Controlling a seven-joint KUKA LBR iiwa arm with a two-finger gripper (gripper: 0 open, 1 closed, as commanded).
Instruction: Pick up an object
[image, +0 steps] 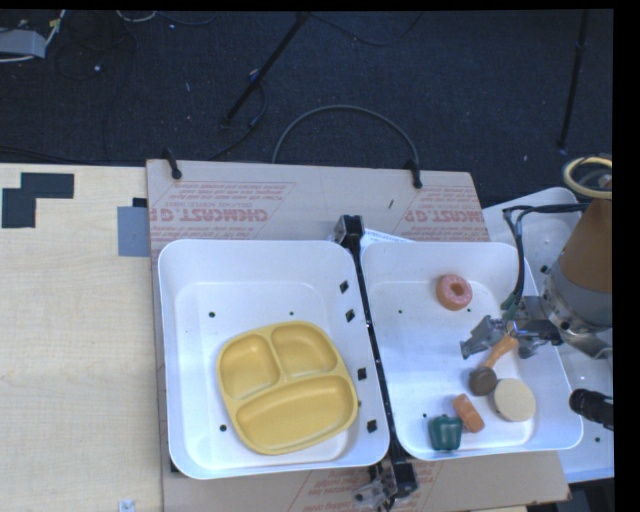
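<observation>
Gripper (497, 343) low in right bin (420, 270), can't tell its state.
Orange stick (500, 351) sits right under it; brown puck (483, 381) and cream disc (514, 399) crowd close, risk of nudging them or a glancing miss.

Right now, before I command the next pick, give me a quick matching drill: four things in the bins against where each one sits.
Things:
1. yellow tray
2. pink ring
3. green pepper
4. cream disc

Places:
A. right bin, far end
B. left bin
C. right bin, near edge
D. right bin, near right corner, beside a brown lump

Pairs: 1-B, 2-A, 3-C, 4-D
</observation>
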